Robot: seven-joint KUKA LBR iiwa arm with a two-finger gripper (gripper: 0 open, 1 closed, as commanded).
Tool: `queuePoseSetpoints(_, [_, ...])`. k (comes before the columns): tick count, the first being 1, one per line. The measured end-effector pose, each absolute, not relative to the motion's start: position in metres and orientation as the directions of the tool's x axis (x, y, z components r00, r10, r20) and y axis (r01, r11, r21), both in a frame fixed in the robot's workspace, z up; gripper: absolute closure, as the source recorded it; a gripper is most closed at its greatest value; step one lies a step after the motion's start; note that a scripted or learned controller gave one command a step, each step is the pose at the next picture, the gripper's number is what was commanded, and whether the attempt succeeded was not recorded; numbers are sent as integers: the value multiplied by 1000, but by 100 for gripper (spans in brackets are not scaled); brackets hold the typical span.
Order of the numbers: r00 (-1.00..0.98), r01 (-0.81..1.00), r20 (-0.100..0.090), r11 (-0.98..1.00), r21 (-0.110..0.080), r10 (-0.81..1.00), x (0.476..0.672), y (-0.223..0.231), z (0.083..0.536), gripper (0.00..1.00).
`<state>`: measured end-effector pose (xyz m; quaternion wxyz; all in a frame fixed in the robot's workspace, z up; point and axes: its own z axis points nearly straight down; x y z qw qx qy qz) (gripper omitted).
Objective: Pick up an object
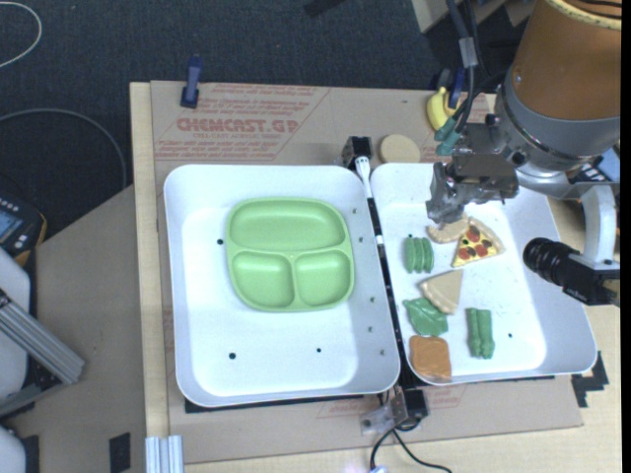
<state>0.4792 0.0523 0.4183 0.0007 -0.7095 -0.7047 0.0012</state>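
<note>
The hand [446,208] hangs low over the back of the right bin [562,348], just above a tan cookie [444,233] that lies beside a pizza slice [477,243]; whether it is spread or pressed together I cannot tell. Also in this bin are a pea pod [419,254], a bread wedge [444,290], a green leaf [426,316], a green bean [479,332] and an orange toast [430,358]. The left bin [197,264] holds a green divided plate [290,253]. Both bins sit on the desk [246,126].
</note>
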Motion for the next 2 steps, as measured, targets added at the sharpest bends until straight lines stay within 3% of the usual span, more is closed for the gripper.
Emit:
queuePoseSetpoints(1, [-1, 1000, 1, 1, 7, 1000, 480, 63, 454, 100])
queuePoseSetpoints(2, [-5, 1000, -2, 5, -14, 1000, 478, 117, 335, 100])
